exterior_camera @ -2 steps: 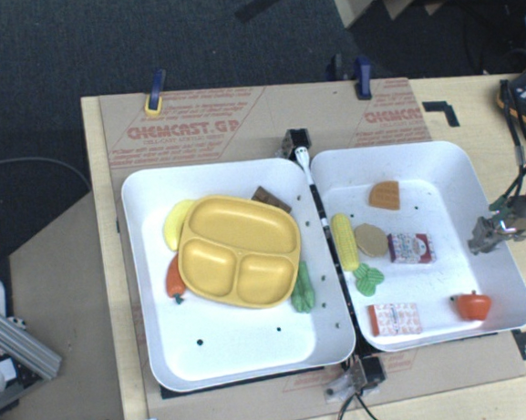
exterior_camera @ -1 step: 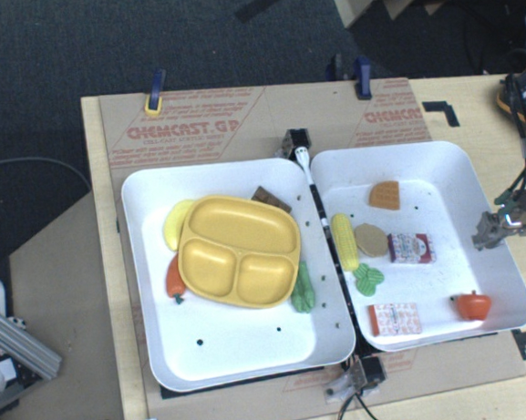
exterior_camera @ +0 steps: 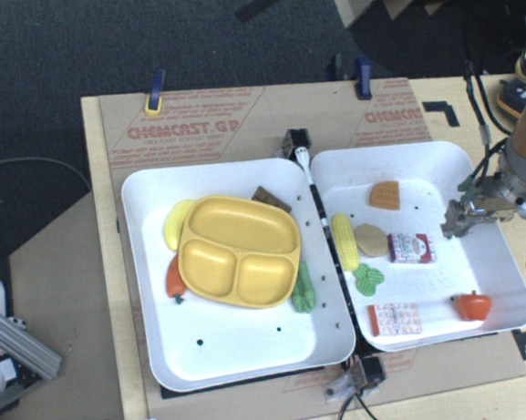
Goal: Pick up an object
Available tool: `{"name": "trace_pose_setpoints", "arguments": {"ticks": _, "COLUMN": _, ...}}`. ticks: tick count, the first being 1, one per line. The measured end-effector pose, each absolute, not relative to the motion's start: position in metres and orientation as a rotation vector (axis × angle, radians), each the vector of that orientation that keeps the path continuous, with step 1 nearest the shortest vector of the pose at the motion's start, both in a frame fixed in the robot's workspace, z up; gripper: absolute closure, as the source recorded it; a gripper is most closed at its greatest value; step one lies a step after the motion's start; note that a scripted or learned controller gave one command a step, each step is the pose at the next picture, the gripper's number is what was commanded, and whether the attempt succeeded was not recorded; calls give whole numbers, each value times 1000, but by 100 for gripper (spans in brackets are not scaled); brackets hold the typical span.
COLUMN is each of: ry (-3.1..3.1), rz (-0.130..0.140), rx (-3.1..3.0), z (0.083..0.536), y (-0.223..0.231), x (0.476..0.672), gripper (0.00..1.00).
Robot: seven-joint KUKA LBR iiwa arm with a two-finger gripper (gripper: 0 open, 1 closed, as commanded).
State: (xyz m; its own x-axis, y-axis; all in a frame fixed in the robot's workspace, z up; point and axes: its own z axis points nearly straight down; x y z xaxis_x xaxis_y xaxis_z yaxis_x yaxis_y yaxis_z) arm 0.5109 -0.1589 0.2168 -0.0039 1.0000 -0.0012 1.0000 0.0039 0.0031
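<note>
Dark carpet all round, and in the middle a bench [exterior_camera: 237, 124] faced with printed board, carrying two shallow white bins side by side. The left bin [exterior_camera: 160, 287] is taken up by a yellow divided tray [exterior_camera: 237, 251], with a yellow piece, a red-orange one and a green one peeking from under its edges. The action is in the right bin [exterior_camera: 441, 157]: an orange wedge [exterior_camera: 384, 196] near the back, a corn cob [exterior_camera: 344, 241] along the left wall, a tan disc [exterior_camera: 370, 239] with a green leafy piece [exterior_camera: 369, 279] just in front of it, a small red-and-white packet [exterior_camera: 411, 248], a second flat packet [exterior_camera: 394, 318] at the front, and a red tomato-like piece [exterior_camera: 474, 305] in the front right corner.

The pincer [exterior_camera: 456, 218] hangs over the right side of that bin, above bare floor; open or closed, I cannot tell from up here, and nothing shows in it.

The risks? It is nearest the red-and-white packet, which lies flat and could slide rather than lift. Straight down finds only empty plastic, and the near wall could catch a finger.
</note>
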Motion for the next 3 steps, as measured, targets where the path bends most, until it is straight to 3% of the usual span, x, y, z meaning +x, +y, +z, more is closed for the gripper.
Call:
{"name": "trace_pose_setpoints", "arguments": {"ticks": 2, "ry": 2227, "rz": 6, "rx": 2211, "z": 234, "y": -66, "x": 578, "gripper": 100}}
{"name": "trace_pose_setpoints", "arguments": {"ticks": 3, "ry": 2225, "rz": 4, "rx": 2214, "z": 220, "y": -24, "x": 607, "gripper": 100}}
